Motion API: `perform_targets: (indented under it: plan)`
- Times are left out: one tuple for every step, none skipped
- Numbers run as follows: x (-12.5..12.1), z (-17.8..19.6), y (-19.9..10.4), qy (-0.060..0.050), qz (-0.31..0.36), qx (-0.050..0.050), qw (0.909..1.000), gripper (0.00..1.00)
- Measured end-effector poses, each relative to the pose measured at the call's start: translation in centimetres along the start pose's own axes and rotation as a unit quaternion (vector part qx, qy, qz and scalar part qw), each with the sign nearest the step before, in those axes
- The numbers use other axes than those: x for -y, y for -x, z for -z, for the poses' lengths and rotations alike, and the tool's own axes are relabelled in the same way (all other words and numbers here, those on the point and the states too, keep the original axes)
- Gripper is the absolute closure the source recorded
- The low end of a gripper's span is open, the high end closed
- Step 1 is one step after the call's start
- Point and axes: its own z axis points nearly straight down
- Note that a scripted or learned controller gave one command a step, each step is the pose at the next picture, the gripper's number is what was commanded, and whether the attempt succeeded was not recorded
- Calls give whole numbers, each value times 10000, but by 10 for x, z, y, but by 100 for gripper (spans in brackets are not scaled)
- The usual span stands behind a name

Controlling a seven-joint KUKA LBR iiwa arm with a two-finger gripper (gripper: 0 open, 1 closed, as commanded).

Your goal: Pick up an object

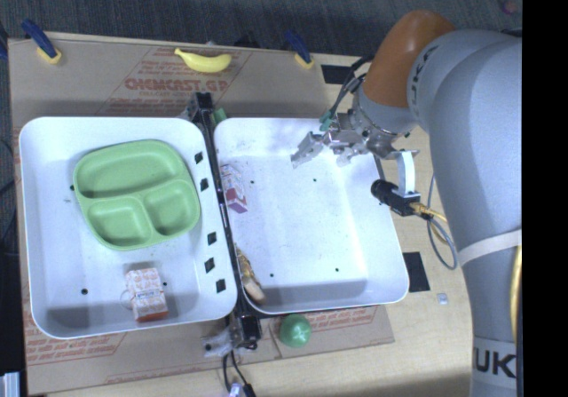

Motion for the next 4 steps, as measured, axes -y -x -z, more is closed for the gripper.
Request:
perform_targets:
  plan:
    - [78,35,24,16,-8,5,10000,0]
    - [44,38,23,20,-7,0,10000,0]
    - [54,98,24,23,-7,4,10000,0]
    - [40,-46,23,16,1,3,10000,0]
